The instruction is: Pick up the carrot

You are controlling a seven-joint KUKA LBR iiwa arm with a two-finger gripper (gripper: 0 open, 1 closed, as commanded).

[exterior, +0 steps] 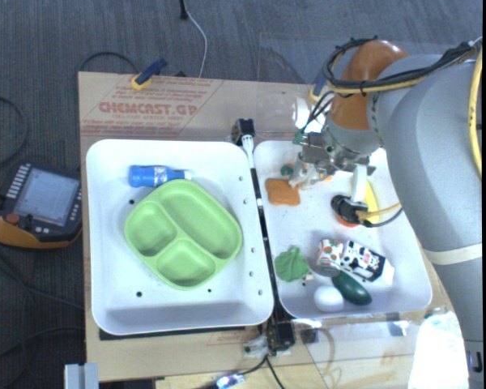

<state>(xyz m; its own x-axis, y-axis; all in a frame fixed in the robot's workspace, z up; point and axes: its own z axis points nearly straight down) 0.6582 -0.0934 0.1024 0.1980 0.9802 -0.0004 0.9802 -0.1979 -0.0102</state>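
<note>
Item: carrot (282,191), orange, lying flat in the right bin (405,241) near its back-left corner, close to the wall shared with the left bin (105,217). Long axis ran roughly across the bin, left to right. Tool (312,168): positioned just right of and slightly behind the carrot, very near or touching its right end; whether its tips stood apart or together could not be told. Judgement: a short shift leftward remained before any grasp.

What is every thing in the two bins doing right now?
Carrot: lying flat in the right bin, just under the gripper.
Green plate: right way up, left bin.
Blue bottle: on its side.
Spotted carton: lying down.
White egg: touching dark green vegetable.
</note>
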